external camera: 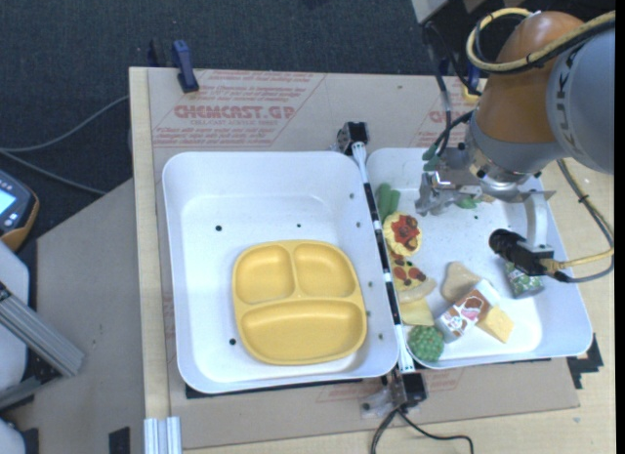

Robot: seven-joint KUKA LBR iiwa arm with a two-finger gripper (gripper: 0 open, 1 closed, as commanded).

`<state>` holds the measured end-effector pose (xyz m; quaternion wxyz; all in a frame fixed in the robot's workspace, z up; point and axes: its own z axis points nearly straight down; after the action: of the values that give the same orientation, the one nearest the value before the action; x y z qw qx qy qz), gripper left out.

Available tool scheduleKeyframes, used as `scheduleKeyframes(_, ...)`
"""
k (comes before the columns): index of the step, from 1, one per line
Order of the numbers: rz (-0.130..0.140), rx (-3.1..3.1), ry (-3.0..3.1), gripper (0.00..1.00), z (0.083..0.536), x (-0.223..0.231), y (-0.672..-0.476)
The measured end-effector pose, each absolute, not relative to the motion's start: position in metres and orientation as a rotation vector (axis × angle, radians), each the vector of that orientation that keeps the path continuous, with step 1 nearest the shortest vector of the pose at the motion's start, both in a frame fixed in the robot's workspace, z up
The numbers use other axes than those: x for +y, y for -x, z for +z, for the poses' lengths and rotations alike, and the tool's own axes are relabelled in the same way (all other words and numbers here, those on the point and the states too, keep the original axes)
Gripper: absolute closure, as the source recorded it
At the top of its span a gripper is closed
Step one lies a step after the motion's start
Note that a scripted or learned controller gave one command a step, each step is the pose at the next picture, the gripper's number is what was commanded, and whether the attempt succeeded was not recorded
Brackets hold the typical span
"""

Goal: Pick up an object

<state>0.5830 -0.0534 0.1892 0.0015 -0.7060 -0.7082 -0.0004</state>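
Toy food pieces, a red-and-yellow pizza slice [402, 235] among them, are lying just below my gripper [441, 188] in the right white bin [566, 320] (fingers unclear, so I cannot tell their spread); a yellow divided plastic plate [298, 301] is sitting well to my left.

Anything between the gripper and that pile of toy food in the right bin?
Nothing visible. The gripper hangs over the right bin's far end; bare white floor lies between it and the pizza slice. The other toy food lies nearer the camera, loosely bunched.
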Motion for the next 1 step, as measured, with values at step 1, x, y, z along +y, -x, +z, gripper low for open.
scheduleKeyframes(1, 0.001, -2.221, 2.220, 0.00, 0.1846, -0.0561, -0.5856)
